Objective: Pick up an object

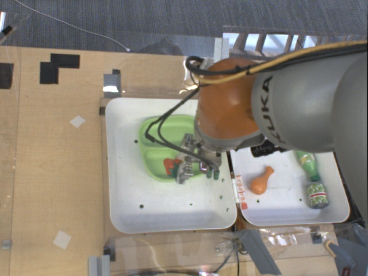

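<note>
We saw the end effector (185,172) lowered over the green dish (167,145) near the middle of the left bin (123,211), beside a small red object (171,165); we could not tell its opening or any hold.

Green plate (158,148), red piece (171,165), orange drumstick (262,180), green bottle (311,180).

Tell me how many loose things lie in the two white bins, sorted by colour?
Green: 3, a plate in the left bin, a bottle and a can in the right bin
Orange: 1, a drumstick-shaped toy
Red: 1, a small object on the plate
Total: 5
</note>
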`<state>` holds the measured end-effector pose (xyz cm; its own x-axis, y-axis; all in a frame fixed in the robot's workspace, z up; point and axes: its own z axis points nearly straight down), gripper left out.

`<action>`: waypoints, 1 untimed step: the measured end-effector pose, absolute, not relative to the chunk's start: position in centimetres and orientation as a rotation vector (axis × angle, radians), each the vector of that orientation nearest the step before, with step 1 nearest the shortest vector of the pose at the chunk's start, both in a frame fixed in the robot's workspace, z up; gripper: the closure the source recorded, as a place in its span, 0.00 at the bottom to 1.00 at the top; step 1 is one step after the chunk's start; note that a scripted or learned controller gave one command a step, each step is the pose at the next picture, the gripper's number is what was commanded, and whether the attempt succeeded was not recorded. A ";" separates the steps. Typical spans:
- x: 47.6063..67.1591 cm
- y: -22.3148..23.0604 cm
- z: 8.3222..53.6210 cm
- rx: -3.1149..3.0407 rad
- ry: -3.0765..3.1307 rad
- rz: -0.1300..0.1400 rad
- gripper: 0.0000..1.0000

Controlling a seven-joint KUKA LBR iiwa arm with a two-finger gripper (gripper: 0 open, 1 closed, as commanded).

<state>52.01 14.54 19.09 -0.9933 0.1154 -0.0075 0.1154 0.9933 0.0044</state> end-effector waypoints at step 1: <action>48.8 18.9 21.5 0.710 3.054 0.008 1.00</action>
